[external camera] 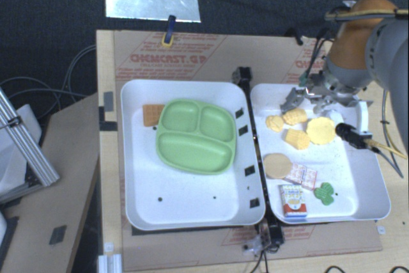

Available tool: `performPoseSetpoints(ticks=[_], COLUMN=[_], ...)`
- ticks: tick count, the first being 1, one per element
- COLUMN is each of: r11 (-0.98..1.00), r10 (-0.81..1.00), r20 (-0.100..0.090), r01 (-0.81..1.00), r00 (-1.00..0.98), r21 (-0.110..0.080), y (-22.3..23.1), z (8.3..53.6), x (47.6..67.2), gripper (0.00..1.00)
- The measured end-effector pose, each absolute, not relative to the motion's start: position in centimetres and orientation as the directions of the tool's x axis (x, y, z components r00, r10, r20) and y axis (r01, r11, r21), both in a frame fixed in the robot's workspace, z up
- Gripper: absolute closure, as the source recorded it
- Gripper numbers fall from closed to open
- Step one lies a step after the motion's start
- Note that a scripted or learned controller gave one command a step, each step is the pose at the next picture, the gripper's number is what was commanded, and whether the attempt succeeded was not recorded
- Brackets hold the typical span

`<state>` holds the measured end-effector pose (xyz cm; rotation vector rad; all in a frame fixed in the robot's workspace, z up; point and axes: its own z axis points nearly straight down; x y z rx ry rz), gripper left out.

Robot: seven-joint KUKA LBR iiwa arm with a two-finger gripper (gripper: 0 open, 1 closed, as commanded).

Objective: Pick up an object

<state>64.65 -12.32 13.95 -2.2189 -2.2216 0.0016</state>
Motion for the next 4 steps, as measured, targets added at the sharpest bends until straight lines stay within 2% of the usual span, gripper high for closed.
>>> performPoseSetpoints(ticks=[1, 2, 4], r11=[0.001, 0.001, 0.003], r10=[1.000, 1.000, 1.000], r20=[-0.004, -0.002, -0.002], r01=[1.000, 1.000, 1.000], r00=[-0.001, -0.001, -0.003], r21=[0.008, 0.011, 0.009], y=[-12.4, -12.3, -12.5], z=[9.4, 10.5, 22.2], x=[64.9, 65.0, 64.1], gripper=[0.00, 1.00, 1.00])
